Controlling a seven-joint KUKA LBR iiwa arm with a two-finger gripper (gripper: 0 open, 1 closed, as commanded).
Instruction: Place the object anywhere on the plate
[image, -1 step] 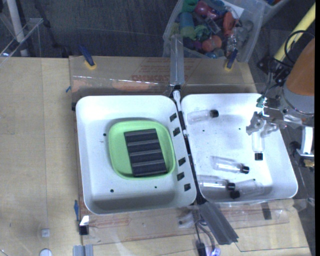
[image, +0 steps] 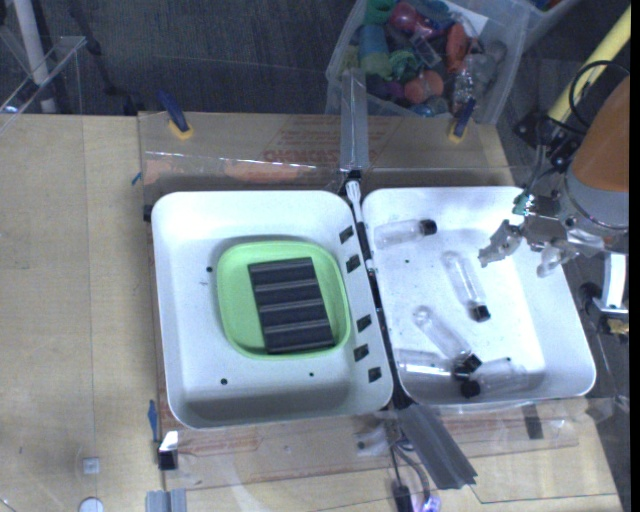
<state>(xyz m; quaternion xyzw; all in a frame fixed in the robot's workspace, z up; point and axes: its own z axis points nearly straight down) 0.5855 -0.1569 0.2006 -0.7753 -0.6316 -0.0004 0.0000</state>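
On the left of the frame, the left bin (image: 180, 300) held a green plate (image: 232, 300) with a black ribbed slab (image: 292, 305) lying across its middle. That slab took up most of the plate, and it looked to me like the first trouble: anything dropped there would land on ridges or on a narrow green margin and could roll off into the bin.

Past the black clips on the divider (image: 358, 270) at the centre, the right bin (image: 560, 340) carried several clear plastic tubes with dark caps. One lay near the upper left corner of that bin (image: 405, 232), one at a slant in the middle (image: 465, 285), and two or three sat bunched near the lower edge (image: 455, 360). Which of these was the task's object I could not tell; all of them lay in the right bin, well apart from the plate.

At the right edge, the end effector (image: 522, 250) hung over the upper right part of the right bin, its fingers (image: 495, 250) spread apart with nothing between them. The tubes were see-through, round and slick-looking, so I judged a pinch could easily slip or squirt one sideways. The bunched pair near the bottom risked a double grab or a nudge into the bin wall.
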